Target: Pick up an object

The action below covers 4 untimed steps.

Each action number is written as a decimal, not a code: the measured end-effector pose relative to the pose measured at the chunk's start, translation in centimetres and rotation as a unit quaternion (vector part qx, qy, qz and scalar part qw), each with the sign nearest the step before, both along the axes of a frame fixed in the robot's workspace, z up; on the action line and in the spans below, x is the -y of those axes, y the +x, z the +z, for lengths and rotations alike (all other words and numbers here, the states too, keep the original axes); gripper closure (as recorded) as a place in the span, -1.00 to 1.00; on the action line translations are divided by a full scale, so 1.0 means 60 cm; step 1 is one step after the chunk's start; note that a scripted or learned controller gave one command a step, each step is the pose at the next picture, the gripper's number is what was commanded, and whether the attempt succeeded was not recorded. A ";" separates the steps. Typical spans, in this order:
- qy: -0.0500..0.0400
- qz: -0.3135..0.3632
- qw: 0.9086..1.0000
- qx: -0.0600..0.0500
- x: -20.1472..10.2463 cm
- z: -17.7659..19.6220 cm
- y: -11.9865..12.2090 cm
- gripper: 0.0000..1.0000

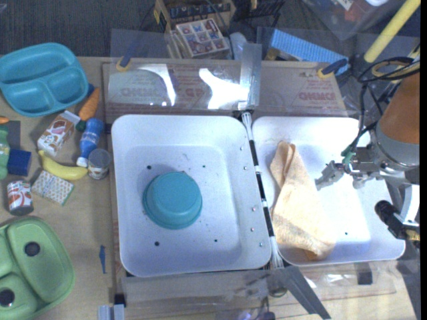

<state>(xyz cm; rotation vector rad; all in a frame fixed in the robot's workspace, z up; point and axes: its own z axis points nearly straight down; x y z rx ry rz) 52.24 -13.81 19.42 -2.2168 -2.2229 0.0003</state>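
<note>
Gripper [331, 173] hangs over the right bin [380, 245] just beside the cloth [293, 205], fingers too blurry to call. Arm's cut off at the edge.

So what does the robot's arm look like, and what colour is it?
The arm is grey with an orange band above the wrist. Black cables loop beside it. Its gripper is small, grey metal, with a green bit near its base.

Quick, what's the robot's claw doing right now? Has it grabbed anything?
Gripper: over the right bin, just beside the yellow cloth. Nothing shows between its fingers; open or shut cannot be told.
</note>
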 end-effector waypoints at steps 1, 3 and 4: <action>-0.001 -0.013 1.000 0.002 -0.005 -0.075 0.151 -1.00; -0.002 0.139 0.990 0.007 -0.073 -0.156 0.246 1.00; -0.002 0.267 0.964 0.005 -0.119 -0.012 0.243 1.00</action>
